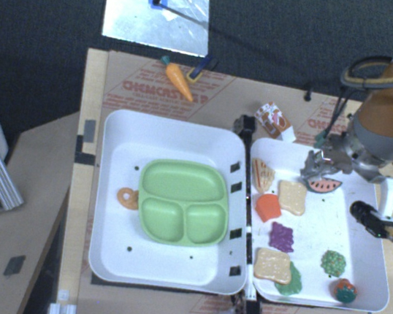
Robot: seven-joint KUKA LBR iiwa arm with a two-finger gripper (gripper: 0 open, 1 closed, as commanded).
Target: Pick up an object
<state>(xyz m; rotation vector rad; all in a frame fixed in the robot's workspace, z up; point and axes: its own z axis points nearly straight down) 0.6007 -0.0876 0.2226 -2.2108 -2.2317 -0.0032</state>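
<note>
Fingers (317, 172): mine, low in right bin (376, 281), state unclear.
Watermelon slice (324, 185): just beside them.
Green tray (182, 202): left bin (116, 177).

The scene is lit evenly from overhead. The white bins (184, 139) are rendered brightly, close to overexposure, while the dark backdrop (42, 10) is left dim. Glare is seen on the foil sheet (160, 6). Soft, short shadows are cast beneath objects. Slight softness and compression noise are present throughout.
</note>
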